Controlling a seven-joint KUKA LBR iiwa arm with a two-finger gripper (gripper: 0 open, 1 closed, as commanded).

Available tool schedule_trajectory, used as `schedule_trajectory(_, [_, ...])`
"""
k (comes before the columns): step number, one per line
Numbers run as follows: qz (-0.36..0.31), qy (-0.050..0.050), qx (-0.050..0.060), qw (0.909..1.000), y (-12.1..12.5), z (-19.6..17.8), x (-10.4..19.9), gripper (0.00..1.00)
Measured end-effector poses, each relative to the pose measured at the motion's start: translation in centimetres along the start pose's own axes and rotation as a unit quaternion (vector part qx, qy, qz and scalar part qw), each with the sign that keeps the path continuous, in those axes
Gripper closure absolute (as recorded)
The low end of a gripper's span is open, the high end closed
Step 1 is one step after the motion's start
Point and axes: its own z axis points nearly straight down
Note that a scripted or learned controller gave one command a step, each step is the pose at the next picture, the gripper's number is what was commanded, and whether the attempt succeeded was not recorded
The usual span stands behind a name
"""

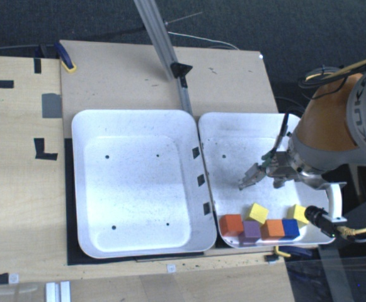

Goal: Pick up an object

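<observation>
Blocks (258, 226) lie at the near edge of the right bin (233, 131). Hand (244, 182) hangs above them, holding nothing; I cannot tell how open it is.

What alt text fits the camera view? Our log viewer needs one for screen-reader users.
A grey and orange robot arm reaches from the right, its gripper above the floor of the right white bin, clear of the coloured blocks clustered at that bin's near edge. The left white bin sits alongside.
</observation>
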Motion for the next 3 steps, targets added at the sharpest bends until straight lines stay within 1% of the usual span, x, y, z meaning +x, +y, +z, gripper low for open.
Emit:
schedule_trajectory(1, [-0.001, 0.000, -0.002, 1.0000, -1.3, -4.6, 0.9, 0.00])
schedule_trajectory(2, [0.000, -0.001, 0.003, 1.0000, 2.2, 5.0, 0.5, 0.00])
schedule_trajectory(3, [-0.001, -0.001, 0.001, 1.0000, 6.7, 11.1, 1.1, 0.00])
